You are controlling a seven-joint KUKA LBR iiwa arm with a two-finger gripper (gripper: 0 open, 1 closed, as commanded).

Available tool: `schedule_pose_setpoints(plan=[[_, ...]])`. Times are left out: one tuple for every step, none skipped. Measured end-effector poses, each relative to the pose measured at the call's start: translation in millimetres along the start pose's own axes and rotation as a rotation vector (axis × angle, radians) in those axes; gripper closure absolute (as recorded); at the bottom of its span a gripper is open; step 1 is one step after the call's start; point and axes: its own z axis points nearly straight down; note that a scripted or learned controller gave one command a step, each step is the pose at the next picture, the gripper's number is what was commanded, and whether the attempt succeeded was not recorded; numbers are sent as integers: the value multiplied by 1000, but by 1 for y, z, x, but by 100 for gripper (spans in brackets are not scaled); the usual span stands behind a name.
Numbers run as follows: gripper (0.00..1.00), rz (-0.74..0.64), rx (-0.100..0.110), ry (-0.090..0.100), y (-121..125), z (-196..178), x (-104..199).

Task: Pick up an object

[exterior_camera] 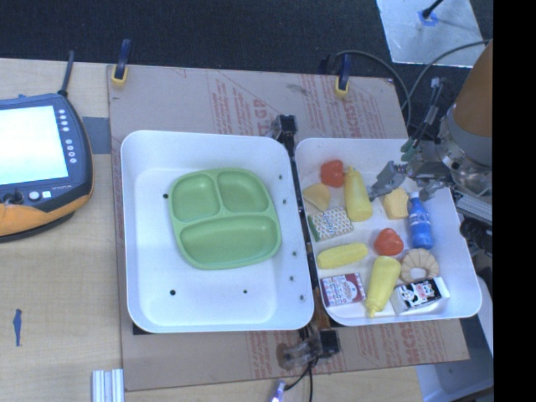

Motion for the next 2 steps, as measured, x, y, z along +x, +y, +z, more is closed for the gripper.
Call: schedule_pose_setpoints(plan=[[0, 1, 2, -2, 39, 92, -78], [0, -2, 2, 2, 8, 172, -65]])
